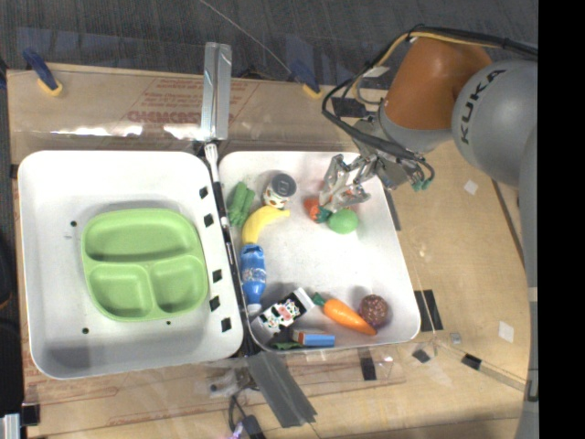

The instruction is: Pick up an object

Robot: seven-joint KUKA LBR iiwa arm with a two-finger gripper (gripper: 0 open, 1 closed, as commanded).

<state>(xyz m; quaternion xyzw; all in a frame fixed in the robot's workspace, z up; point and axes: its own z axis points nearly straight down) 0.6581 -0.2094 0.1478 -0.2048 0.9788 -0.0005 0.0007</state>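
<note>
Plainly "KUKA" marks the arm [489, 108]; whether its fingers [343, 190] are spread is unclear.

A green divided plate [143, 263] lies in the white bin [37, 245] well left of the tool, on the wooden counter [457, 273] beneath it.

A robotics lab test station, seen from above: a grey KUKA arm [489, 117] with an orange band reaches in from 3 o'clock over a wooden tabletop [475, 273] carrying two white bins [55, 181] clamped side by side. Toy food and small props fill the right bin [388, 273]; a green tray [143, 263] sits in the left. Loose cables [343, 99], tape marks and a blue clamp [41, 69] at 10 o'clock mark it as an experimental rig.
</note>
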